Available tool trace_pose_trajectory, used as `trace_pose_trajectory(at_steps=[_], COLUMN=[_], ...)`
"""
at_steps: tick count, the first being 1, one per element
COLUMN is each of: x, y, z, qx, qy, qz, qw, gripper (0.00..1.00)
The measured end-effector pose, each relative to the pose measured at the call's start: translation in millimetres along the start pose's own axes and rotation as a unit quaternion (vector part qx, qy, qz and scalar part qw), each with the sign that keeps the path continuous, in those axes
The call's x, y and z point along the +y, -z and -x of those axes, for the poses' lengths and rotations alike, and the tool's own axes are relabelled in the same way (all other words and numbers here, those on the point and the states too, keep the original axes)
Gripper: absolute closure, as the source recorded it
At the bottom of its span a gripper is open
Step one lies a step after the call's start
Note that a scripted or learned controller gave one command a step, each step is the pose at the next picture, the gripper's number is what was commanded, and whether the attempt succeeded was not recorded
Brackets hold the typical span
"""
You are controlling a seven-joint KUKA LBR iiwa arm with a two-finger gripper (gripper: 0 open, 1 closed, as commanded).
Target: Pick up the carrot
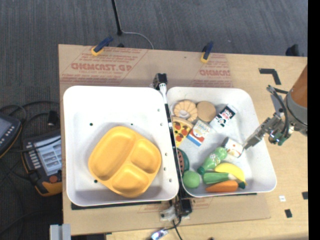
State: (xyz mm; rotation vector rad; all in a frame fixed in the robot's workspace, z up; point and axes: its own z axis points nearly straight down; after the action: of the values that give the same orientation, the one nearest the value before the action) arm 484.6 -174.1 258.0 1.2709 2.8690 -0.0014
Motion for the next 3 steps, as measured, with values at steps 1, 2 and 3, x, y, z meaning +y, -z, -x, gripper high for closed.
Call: trace_pose_trajectory(at_steps=[1, 2, 3], x=[1, 1, 32], y=[10, 21, 12], z=[0, 1, -23], qx=[-0.001, -0.003, 0.001], qy=[0.0, 0.0, -0.152], qz=[0.001, 0.001, -0.001], qw=[1.0, 1.0, 0.9885], gripper=[1.0, 1.0, 1.0])
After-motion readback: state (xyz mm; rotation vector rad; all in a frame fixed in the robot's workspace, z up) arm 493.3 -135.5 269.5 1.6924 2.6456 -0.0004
